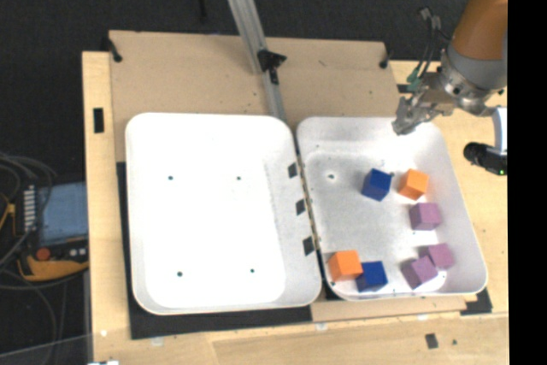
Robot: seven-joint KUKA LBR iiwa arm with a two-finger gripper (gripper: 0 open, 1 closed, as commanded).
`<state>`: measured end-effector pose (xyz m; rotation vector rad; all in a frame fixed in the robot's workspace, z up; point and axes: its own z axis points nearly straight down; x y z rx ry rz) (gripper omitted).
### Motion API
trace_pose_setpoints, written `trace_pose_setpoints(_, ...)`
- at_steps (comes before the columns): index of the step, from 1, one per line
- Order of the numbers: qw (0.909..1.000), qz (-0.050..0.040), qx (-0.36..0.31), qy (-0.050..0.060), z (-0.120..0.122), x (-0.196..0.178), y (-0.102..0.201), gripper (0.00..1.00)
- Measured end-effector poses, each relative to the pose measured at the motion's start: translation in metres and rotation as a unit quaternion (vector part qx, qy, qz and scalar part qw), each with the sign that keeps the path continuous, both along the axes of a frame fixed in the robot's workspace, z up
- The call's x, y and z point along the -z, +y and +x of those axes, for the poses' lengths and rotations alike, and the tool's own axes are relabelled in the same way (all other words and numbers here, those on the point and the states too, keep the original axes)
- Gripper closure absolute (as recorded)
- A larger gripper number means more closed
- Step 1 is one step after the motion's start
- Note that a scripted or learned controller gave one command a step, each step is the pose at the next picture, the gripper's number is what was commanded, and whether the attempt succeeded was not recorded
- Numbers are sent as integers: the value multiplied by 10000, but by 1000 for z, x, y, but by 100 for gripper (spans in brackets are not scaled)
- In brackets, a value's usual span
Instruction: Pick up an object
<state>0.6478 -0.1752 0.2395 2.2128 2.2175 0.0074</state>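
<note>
Wooden desk (222, 64) carries two white bins. Left bin (214, 209) sits beside right bin (342, 145), which holds blue, orange and purple blocks. Tool (408, 120) hangs over that bin's back edge; I cannot tell its grip. Blue block (376, 185) touches nothing.

We see a robotics lab: a plywood table (197, 77) carrying two white bins (214, 209), an aluminium camera mast (244, 0), loose cables and a control box (51, 222) on dark floor.
</note>
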Motion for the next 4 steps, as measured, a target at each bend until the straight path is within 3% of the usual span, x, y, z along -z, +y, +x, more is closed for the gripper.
trace_pose_setpoints(1,10000,8,-8,33,1,-22,-1,100)
trace_pose_setpoints(2,10000,16,-17,50,-9,-9,53,100)
trace_pose_setpoints(4,10000,24,-28,49,-23,-18,156,100)
